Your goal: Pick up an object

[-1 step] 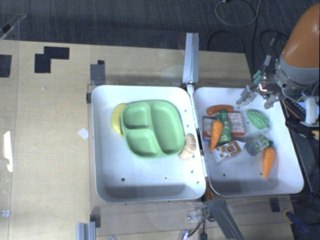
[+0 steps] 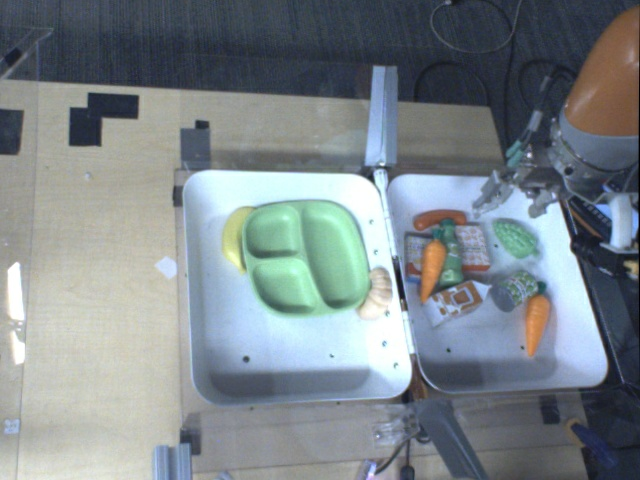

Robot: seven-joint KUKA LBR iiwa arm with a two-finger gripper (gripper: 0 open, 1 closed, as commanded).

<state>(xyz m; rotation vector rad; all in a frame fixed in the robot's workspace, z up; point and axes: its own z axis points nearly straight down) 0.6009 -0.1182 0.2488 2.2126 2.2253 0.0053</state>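
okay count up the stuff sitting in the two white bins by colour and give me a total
Orange: 2, orange toy carrot, orange toy carrot
Green: 3, green divided plate, green leafy toy, green bottle
Yellow: 1, yellow item under plate
Red: 1, red sausage
Beige: 1, beige shell-like toy
Printed packs/can: 3
Total: 11

— What's on the bench?
— I see two white bins side by side: one well left of the gripper, the other right under it.

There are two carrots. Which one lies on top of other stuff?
The left carrot, resting across the packets in the pile. The other carrot lies on the bin floor.
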